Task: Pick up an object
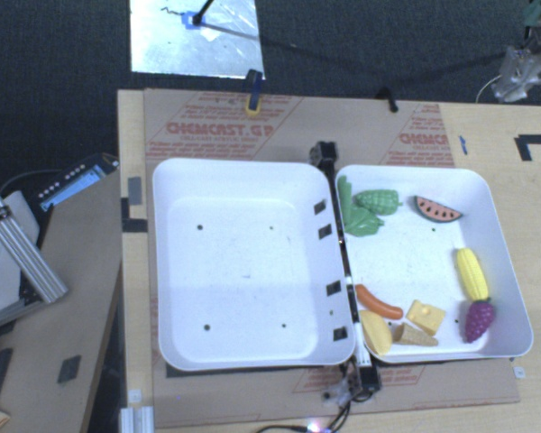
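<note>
A: What is there to pick from?

B: Everything sits in the right bin. Along its left wall lie some green leafy vegetables; a watermelon slice sits near the far edge. A corn cob lies by the right wall, with a bunch of purple grapes just beside its near end. In the near left corner are a red-orange sausage, a yellow rounded piece I can't name with certainty, and a cheese wedge with a tan piece touching it. The left bin holds none of these.

A: And the arm? How are the fingers set?

B: I can't tell; nothing here lets me judge them.

A: Which object would you go for?

B: The corn cob, I'd say. It lies apart from the wall with bare bin floor on its left. These look like toy foods, so I'd expect it to be light, stiff and rather smooth, likely to roll or slip if pinched off-centre.

A: So where to take hold?

B: Across its middle, fingers closing on the long sides. The grapes are bumpy, and the sausage corner is crowded, so both seem riskier.
</note>
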Controlling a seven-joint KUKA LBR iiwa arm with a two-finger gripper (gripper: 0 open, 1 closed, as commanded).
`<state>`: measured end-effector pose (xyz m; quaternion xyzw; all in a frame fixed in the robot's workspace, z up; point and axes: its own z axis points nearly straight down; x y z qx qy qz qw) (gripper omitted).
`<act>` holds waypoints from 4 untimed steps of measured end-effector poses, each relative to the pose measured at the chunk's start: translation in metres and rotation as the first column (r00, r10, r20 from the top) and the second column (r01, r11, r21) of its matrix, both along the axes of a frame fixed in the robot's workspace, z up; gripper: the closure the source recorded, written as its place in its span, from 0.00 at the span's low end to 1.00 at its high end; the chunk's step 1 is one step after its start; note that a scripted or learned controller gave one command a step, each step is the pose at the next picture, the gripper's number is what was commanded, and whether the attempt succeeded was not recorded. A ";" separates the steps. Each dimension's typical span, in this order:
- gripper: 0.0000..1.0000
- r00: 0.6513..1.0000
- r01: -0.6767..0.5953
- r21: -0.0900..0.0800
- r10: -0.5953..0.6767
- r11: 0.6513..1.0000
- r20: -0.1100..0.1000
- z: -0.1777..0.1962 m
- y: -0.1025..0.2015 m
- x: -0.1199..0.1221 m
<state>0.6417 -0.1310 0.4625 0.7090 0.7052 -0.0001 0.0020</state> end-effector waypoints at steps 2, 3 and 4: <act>1.00 1.000 -0.008 -0.004 0.008 1.000 0.013 0.082 -0.076 0.010; 1.00 1.000 -0.005 0.003 0.005 1.000 -0.002 0.073 -0.075 -0.031; 1.00 1.000 -0.005 0.002 0.005 1.000 0.000 0.073 -0.076 -0.068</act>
